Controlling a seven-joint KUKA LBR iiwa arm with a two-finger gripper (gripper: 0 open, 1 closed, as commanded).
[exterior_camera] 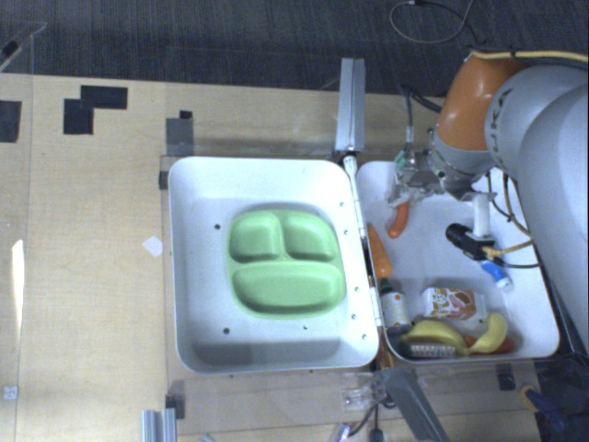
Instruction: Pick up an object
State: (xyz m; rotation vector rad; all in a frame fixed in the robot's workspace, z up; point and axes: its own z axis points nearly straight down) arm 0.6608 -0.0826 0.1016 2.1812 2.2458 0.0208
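**Bananas (434,332) near end, pincer (405,194) far end, right bin (531,317)**

Near end of right bin: yellow bananas lying flat against the near wall, curved ends pointing apart. Just behind them, a white pouch (452,301) with red print, touching or almost touching the fruit. Left of the pouch, a small can (394,307) against the wall by the divider.

Further along that same wall: an orange carrot (378,254), lying lengthwise, well apart from the can.

Far end of right bin: grey arm (538,127) reaches in from the right, orange band (469,99) above the wrist. Pincer sits low over the far-left corner. Directly beneath it a short red-orange stick (398,221), tilted, its upper end right at the pincer. Cannot tell whether the pincer is apart or together, nor whether the stick is clamped or merely below it.

Left bin (181,274): one green divided tray (285,261), two small compartments at the far side, one long one at the near side, set about mid-bin.

Both bins rest side by side on the pale wooden counter (83,274).
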